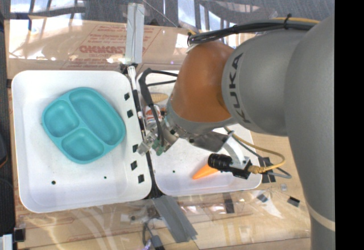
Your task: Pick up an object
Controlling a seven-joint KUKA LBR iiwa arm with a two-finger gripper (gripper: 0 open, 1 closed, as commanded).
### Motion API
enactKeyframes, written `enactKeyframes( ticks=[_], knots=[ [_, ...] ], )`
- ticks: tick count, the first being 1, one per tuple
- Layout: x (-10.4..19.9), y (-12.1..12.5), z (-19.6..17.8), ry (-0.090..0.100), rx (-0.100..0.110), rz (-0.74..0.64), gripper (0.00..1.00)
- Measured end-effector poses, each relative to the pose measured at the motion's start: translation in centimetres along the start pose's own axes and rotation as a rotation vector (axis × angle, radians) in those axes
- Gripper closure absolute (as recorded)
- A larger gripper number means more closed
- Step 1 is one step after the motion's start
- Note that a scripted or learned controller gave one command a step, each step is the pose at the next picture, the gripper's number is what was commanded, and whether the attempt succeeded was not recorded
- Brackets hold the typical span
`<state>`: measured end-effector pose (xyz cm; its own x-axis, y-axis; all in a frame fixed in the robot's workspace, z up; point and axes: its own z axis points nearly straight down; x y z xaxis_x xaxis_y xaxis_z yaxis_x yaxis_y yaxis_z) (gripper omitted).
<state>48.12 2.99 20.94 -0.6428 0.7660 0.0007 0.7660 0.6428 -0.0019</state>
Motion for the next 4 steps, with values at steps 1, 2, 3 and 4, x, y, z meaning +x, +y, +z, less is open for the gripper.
enactKeyframes(
  ticks=[1, 2, 3, 4],
  knots=[
    [3.4, 2.1, 1.9, 0.004, 0.004, 0.324, 1.0],
    [3.3, 2.1, 0.9, 0.005, 0.005, 0.318, 1.0],
    [3.3, 2.3, 0.0, 0.005, 0.006, 0.311, 1.0],
    [4.8, 3.2, 1.9, 0.003, 0.003, 0.129, 1.0]
  ],
)
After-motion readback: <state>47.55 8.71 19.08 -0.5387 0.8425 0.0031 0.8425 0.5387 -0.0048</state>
